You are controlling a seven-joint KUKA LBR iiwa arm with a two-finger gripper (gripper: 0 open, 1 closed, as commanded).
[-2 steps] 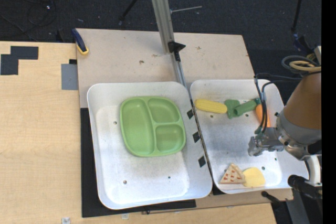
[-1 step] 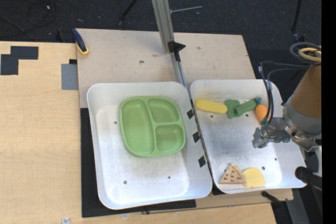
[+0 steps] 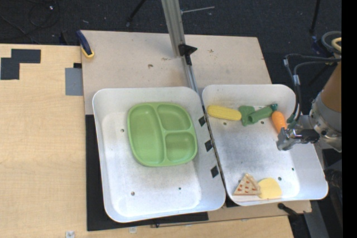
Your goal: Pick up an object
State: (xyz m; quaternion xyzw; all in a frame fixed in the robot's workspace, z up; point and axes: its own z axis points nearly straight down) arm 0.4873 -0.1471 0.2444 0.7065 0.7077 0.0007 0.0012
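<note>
The carrot (image 3: 278,120) lies in the right bin (image 3: 254,161), just above the gripper (image 3: 285,139); whether the gripper is open or closed cannot be told. Left of it sit green toy (image 3: 255,115) and corn (image 3: 224,113); pizza slice (image 3: 247,186) lies below-left.

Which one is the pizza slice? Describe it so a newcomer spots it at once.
Start at the right bin, the one without the green divided plate. Go to its near edge, far from the corn and carrot at the back. The pizza slice is the triangle with red spots, touching a plain yellow piece on its right.
</note>
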